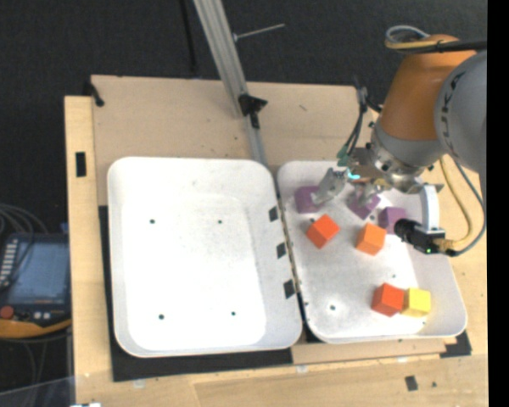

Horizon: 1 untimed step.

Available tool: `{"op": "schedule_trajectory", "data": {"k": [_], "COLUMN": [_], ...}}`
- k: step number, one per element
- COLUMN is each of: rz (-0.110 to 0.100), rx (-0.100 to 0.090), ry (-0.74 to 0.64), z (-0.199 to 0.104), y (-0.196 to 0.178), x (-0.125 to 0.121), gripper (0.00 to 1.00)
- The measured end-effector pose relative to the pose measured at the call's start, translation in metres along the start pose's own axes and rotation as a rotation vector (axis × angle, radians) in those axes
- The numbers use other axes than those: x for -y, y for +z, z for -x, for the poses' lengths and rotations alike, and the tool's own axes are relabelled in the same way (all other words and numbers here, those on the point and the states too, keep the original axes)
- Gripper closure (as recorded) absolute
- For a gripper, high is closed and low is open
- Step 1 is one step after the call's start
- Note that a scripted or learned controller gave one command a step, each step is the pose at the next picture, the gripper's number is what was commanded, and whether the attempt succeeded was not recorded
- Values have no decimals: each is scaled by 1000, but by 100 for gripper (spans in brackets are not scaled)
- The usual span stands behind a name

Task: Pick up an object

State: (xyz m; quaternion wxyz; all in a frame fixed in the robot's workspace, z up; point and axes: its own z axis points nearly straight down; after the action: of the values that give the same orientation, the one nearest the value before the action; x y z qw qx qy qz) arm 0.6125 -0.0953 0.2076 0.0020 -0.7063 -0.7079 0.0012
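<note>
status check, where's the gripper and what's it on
Gripper low over the right bin's far end, among purple blocks. Nothing seen held. Orange cubes just nearer the camera.

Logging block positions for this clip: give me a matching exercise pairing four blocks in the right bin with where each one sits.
Column one:
1. yellow block
2. red block
3. purple block
4. orange block

Column two:
A. near the bin's left wall, just below a purple block
B. at the bin's front right, against the red block's right side
C. upper left of the bin, beside the hand
D. front of the bin, just left of the yellow block

Pairs: 1-B, 2-D, 3-C, 4-A
</note>
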Motion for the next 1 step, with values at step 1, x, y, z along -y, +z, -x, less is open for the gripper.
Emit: {"op": "schedule_trajectory", "data": {"k": [1], "rz": [5], "rx": [0], "ry": [1], "z": [0], "y": [-3], "x": [-1], "gripper": [0]}}
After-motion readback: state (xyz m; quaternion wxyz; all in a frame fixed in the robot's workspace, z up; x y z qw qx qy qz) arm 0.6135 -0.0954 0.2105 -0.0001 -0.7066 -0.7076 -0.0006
